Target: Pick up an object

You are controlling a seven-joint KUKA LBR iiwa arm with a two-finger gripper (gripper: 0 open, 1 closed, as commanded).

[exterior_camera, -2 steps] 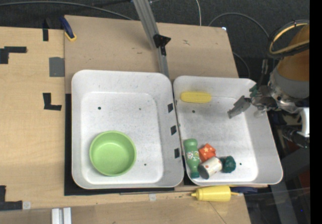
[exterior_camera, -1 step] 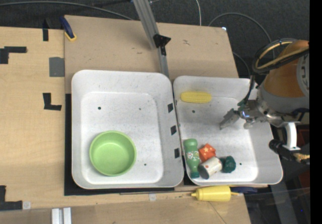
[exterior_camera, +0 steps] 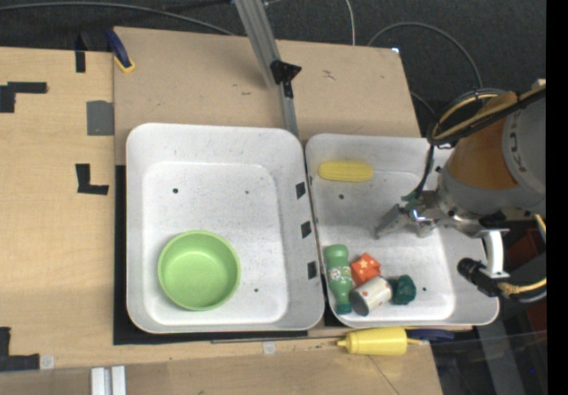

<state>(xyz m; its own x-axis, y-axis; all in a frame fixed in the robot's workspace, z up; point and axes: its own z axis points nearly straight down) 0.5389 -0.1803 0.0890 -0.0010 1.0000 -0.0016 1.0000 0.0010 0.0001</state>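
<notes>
Reaching in over the right bin (exterior_camera: 439, 154), the gripper (exterior_camera: 397, 217) hung low above bare floor near that bin's middle, its 2 fingers spread apart with nothing between them, which I judged to be a stance before a grasp rather than after one. The likely targets lay crowded in the bin's near corner: a green cylinder (exterior_camera: 337, 272), an orange block (exterior_camera: 365, 267), a white cylinder (exterior_camera: 372, 294) and a dark green piece (exterior_camera: 405, 289), all touching or just beside one another (a tight cluster that could foil a clean pinch). A yellow corn-like object (exterior_camera: 345, 172) lay alone by the far wall, apart from the rest, looking smooth and elongated. The left bin (exterior_camera: 142, 149) held a green bowl (exterior_camera: 199, 270).
</notes>
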